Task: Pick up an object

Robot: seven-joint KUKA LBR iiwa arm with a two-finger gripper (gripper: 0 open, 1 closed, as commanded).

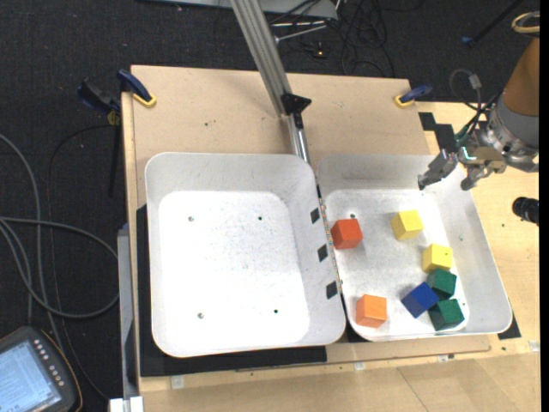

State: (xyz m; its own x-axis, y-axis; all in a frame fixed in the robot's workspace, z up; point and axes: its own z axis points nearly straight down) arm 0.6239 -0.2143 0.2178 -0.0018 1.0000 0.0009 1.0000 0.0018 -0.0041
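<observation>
Camera view shows the gripper (pixel 455 172) hanging over the far right corner of the right bin (pixel 377 191), its two fingers spread apart with nothing between them. All the candidate objects lie in that bin: a red cube (pixel 346 233) near the divider, an orange cube (pixel 371 310) at the near edge, a yellow cube (pixel 407 223) closest to the gripper, and a tight cluster of a second yellow cube (pixel 437 257), a blue cube (pixel 419 299) and two green cubes (pixel 444 299). The left bin (pixel 171 178) lies beside it.

The cluster is the risky target, I judge: the pieces touch or nearly touch, so a finger could land on a neighbour and shove things aside instead of closing round one. The lone yellow, red or orange cubes leave room for both fingers.

The arm is cut off by the right edge above the wrist. The fingertips are small and slightly blurred, and their height above the bin floor cannot be judged. How the two green cubes meet is unclear.
</observation>
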